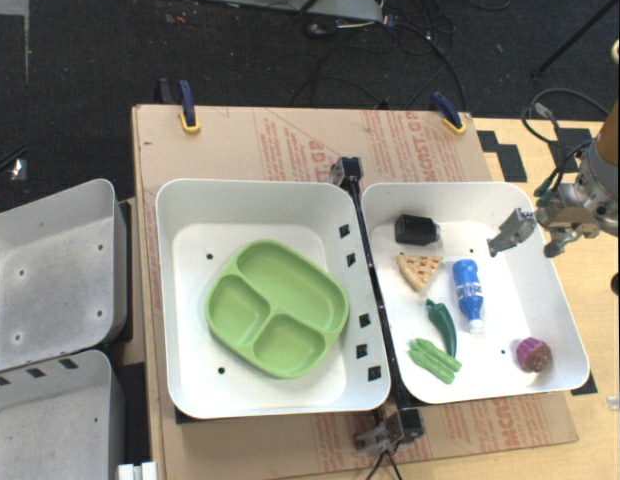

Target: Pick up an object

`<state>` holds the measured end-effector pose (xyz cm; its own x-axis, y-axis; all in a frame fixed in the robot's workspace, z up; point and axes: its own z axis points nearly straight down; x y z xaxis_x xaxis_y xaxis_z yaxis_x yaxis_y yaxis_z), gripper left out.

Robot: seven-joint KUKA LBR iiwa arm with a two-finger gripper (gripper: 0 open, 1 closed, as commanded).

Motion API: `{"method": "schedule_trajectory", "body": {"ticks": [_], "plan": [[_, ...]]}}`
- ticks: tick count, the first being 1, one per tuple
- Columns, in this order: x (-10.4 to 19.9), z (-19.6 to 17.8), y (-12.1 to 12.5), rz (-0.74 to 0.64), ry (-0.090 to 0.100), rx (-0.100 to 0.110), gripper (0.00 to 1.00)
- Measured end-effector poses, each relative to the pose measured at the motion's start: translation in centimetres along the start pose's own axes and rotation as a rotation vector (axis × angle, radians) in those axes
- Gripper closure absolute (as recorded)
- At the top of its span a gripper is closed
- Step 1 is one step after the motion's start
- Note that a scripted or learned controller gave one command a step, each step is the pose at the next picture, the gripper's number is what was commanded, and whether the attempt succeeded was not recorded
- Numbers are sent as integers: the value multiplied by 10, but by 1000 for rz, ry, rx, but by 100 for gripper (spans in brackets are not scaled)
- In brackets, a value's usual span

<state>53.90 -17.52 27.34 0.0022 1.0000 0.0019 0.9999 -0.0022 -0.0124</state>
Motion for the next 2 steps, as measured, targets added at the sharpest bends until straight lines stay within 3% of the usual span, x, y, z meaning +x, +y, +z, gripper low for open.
{"method": "schedule_trajectory", "body": {"ticks": [1,2], "plan": [[1,-7,2,-3,-2,-12,0],[1,36,7,-2,-2,-10,0]]}}
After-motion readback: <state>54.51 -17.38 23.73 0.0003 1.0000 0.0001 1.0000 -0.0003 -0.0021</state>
